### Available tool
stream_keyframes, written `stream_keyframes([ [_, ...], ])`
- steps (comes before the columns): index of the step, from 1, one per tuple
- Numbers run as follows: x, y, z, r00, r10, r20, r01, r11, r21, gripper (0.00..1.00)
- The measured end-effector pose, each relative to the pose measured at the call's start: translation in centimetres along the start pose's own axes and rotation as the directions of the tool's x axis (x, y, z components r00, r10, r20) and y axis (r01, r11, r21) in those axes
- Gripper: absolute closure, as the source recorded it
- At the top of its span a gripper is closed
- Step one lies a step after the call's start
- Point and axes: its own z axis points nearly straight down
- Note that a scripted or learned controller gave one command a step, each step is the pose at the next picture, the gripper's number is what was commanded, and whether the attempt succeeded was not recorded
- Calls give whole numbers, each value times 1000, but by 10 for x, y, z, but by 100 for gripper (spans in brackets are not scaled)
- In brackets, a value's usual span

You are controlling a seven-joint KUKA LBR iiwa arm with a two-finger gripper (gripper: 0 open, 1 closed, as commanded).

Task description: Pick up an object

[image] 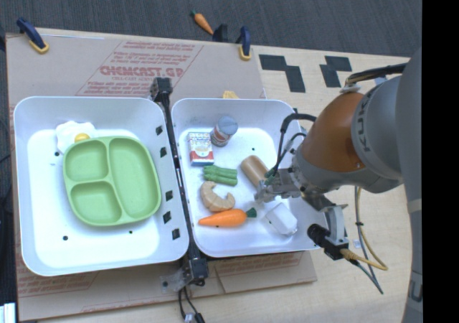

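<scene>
Under claw (pixel 267 196), white cup (pixel 281 218) (tipped over)

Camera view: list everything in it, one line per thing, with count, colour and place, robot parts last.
Bins: 2, white, side by side on the bench.
Divided plate: 1, light green, left bin.
Fried egg toy: 1, white and yellow, left bin, behind the plate.
Carrot: 1, orange, right bin, front.
Green beans: 1 bunch, green, right bin, middle.
Small carton: 1, red and white, right bin.
Can: 1, grey-topped, right bin, back.
Clamps: 2, blue and orange, cardboard's back edge.
Arm: 1, grey with orange band, over the right bin.
Gripper: 1, dark, low in the right bin.
</scene>
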Motion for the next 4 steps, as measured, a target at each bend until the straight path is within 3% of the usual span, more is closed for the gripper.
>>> stream_keyframes([
  [1,-26,4,-67,1000,8,0,-8,1000,-3,100],
  [2,-26,52,-64,1000,7,-2,-7,1000,-1,100],
  [3,-26,52,-64,1000,7,-2,-7,1000,-1,0],
  [4,-27,95,6,1000,7,0,-7,1000,-9,0],
])
